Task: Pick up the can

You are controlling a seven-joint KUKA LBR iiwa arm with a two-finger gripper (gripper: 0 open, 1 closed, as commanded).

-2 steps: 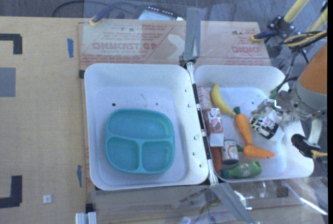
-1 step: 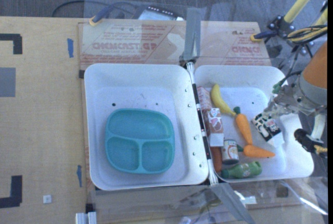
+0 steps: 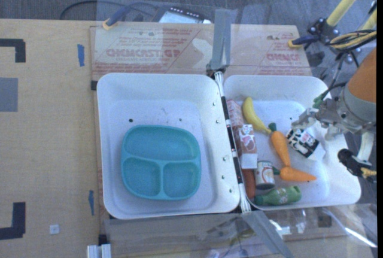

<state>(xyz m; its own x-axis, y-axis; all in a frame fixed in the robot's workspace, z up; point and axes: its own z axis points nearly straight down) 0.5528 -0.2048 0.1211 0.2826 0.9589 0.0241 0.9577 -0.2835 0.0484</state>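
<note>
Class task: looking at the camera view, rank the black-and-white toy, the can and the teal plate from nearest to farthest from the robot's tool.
1. Black-and-white toy, right bin, just beside the tool.
2. Can, right bin, toward its left front.
3. Teal plate, over in the left bin.

light: even, bright | shadows: soft, faint | focus: slightly soft overall

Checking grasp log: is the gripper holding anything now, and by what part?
Cannot be told. The gripper sits over the right bin, beside a small black-and-white item, but no object visibly sits in it. The can lies apart, untouched.
</note>
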